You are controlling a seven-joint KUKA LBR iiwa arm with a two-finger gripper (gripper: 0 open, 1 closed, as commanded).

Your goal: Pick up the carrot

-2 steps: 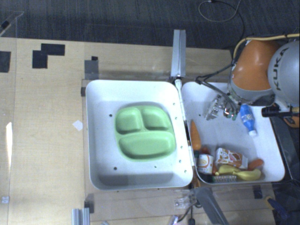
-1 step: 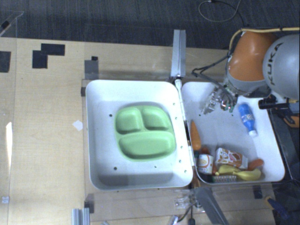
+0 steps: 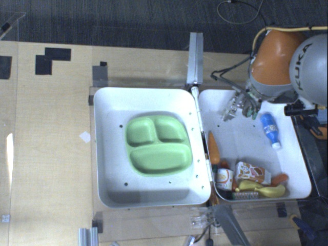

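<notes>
- The slim orange carrot (image 3: 213, 148) lies along the right white bin's (image 3: 302, 176) left wall, lengthwise front-to-back.
- The two-finger metal gripper (image 3: 240, 106) hovers empty up-right of it, fingers apart.

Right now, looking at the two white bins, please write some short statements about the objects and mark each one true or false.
1. The green divided plate lies in the left white bin. True.
2. The orange carrot lies on the green plate. False: it lies in the right white bin, along its left wall.
3. The blue and white bottle lies in the right bin. True.
4. The gripper holds the carrot. False: it hangs over the bin's upper part, apart from the carrot.
5. The yellow banana lies in the left bin. False: it lies at the right bin's lower edge.
</notes>
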